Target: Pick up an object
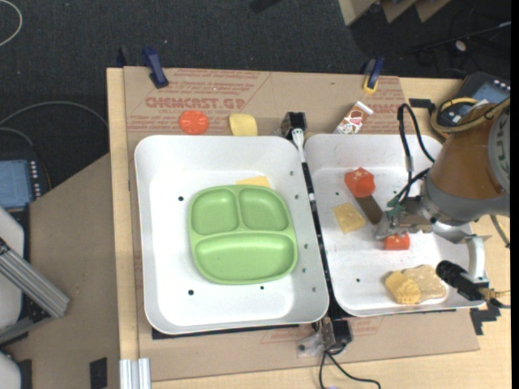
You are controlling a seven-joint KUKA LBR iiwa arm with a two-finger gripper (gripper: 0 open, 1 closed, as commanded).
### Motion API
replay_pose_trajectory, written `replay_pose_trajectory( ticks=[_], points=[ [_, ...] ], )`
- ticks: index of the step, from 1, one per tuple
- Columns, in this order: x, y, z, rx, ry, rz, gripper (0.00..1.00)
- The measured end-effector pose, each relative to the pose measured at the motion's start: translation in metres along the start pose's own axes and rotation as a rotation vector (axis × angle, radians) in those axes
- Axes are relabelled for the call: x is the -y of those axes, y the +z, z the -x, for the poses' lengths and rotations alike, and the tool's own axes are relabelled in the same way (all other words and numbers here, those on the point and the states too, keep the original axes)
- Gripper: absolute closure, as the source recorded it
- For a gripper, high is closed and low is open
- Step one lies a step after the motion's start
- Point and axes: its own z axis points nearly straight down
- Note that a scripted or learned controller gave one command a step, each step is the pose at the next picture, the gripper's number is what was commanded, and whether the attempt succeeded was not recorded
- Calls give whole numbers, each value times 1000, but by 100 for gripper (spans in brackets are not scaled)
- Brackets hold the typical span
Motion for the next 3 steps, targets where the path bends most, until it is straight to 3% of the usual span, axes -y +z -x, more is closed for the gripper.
replay_pose_trajectory(
  ticks=[1, 2, 3],
  points=[
    [-54, -95, -63, -2, -11, 13, 100],
    [-49, -89, -58, -1, -3, -2, 0],
    [-92, 17, -30, 0, -1, -5, 0]
  ],
)
